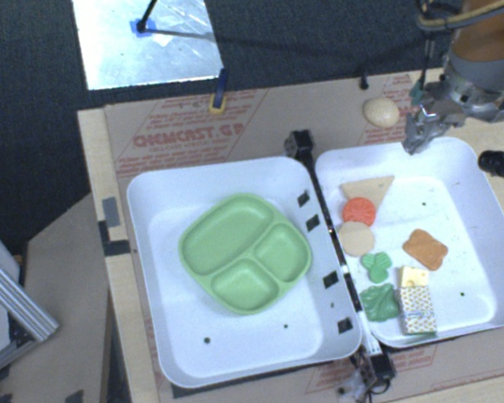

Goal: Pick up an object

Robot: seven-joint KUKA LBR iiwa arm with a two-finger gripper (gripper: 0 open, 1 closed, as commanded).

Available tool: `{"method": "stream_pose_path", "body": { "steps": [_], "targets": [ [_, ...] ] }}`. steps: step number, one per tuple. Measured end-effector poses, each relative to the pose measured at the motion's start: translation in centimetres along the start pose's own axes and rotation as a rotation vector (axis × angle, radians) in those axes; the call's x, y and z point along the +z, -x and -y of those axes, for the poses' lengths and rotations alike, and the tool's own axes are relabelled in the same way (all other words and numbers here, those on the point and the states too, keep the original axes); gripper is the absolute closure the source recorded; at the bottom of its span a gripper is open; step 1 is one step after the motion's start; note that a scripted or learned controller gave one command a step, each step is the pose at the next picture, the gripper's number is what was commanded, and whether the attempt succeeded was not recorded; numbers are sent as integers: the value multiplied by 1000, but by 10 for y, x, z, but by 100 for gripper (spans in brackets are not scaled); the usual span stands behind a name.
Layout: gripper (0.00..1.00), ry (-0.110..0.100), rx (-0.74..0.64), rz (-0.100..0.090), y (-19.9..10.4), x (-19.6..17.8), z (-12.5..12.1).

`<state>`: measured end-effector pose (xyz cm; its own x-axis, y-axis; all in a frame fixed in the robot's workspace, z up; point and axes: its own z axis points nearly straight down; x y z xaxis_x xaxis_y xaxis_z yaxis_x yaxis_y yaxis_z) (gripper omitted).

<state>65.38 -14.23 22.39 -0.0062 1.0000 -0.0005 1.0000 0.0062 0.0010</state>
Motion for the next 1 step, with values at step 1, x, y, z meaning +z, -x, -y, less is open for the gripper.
{"method": "stream_pose_path", "body": {
  "steps": [1],
  "targets": [
    [100, 0, 1, 0, -48, -10, 23]
  ]
}}
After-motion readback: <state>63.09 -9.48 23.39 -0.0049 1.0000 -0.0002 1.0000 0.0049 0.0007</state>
